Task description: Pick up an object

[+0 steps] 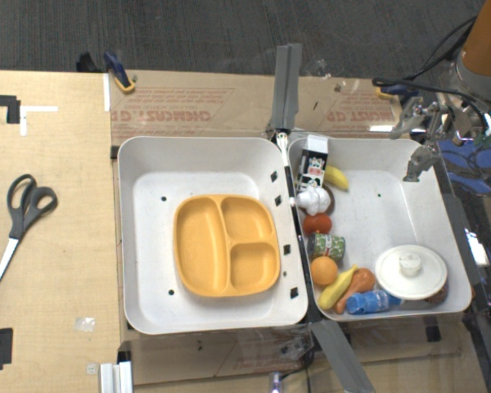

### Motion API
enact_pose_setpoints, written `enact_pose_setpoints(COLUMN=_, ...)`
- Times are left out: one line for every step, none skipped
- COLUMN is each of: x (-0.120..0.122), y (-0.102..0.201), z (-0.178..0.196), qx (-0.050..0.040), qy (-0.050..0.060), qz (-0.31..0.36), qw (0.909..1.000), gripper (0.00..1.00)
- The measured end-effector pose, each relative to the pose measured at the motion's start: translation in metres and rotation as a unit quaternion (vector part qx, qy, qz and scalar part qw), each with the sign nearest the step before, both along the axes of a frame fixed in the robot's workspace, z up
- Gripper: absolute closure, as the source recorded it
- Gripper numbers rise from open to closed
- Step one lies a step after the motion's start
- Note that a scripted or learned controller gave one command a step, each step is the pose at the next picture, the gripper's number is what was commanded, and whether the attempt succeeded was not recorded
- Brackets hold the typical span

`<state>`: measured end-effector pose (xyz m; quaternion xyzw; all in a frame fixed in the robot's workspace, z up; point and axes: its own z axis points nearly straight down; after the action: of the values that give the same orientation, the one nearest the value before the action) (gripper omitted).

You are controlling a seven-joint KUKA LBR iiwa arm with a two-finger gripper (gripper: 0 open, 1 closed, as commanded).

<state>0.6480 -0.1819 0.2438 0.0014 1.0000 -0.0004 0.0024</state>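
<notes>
My gripper (407, 147) hangs over the far right corner of the right bin (393, 211), open with nothing between its fingers. Objects lie along that bin's left side: a black and white carton (313, 164), a small banana (336, 178), a white garlic-like item (313, 199), a red tomato (317, 224), a green can (327, 246), an orange (323, 269), a yellow banana (337, 288), a carrot (359, 282) and a blue bottle (368, 303). A round white lidded dish (411, 271) sits at the near right. The gripper is well apart from all of them.
The left bin (147, 219) holds a yellow divided plate (227, 244). Scissors (20, 215) lie on the wooden bench at far left. A blue and yellow clamp (119, 71) sits at the back. Cables (475, 154) hang beside the arm at right.
</notes>
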Motion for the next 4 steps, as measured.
enact_pose_setpoints(x=-0.034, y=0.06, z=-0.145, qx=0.0004, qy=0.001, qz=-0.019, qw=0.9998, gripper=0.0)
enact_pose_setpoints(x=-0.069, y=0.079, z=-0.146, qx=-0.0056, qy=-0.005, qz=-0.029, qw=0.9996, gripper=0.0)
enact_pose_setpoints(x=-0.148, y=0.067, z=-0.151, qx=0.0006, qy=0.0, qz=-0.155, qw=0.988, gripper=0.0)
enact_pose_setpoints(x=-0.132, y=-0.011, z=-0.094, qx=0.0006, qy=0.0, qz=-0.21, qw=0.9778, gripper=0.0)
